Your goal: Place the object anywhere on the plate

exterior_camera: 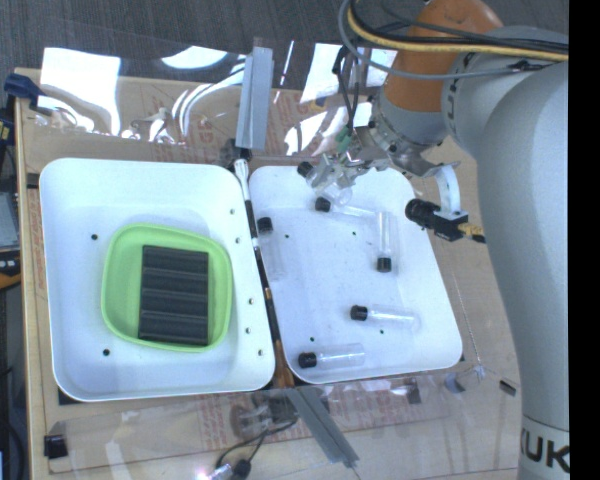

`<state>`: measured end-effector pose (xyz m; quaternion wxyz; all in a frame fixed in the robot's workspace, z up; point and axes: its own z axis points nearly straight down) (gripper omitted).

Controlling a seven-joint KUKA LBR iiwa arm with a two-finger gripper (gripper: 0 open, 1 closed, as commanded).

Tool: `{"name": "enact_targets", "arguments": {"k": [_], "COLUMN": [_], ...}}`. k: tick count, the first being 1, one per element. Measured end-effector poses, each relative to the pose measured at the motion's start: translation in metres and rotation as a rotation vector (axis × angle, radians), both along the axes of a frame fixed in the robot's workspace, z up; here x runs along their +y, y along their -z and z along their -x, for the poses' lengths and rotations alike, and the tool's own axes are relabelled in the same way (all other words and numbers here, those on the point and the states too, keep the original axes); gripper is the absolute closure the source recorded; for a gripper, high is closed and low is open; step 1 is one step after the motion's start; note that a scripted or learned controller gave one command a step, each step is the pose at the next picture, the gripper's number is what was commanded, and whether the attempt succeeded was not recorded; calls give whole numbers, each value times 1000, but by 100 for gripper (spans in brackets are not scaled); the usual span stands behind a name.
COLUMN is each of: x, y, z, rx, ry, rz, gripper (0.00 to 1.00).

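A lime green plate [115, 278] lies in the left white bin [70, 193]. A dark grey ribbed block [174, 295] rests flat in the plate's middle. My gripper [332, 172] hovers low over the far edge of the right bin [435, 338], well away from the plate. Just below it lies a clear tube with a black cap [325, 205]. Glare and clutter at the fingertips hide whether anything is held.
Several clear tubes with black caps lie loose in the right bin: one upright in the picture [383, 240], one near the front [385, 317], one at the front left corner [330, 355]. The arm's bulk covers the right side. A grey bar [253, 93] stands behind the bins.
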<state>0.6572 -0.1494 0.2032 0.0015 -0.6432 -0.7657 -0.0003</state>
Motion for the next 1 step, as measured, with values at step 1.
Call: {"name": "enact_targets", "arguments": {"k": [1], "x": [0], "y": [0], "z": [0], "rx": [0], "ry": [0], "rz": [0], "gripper": [0]}}
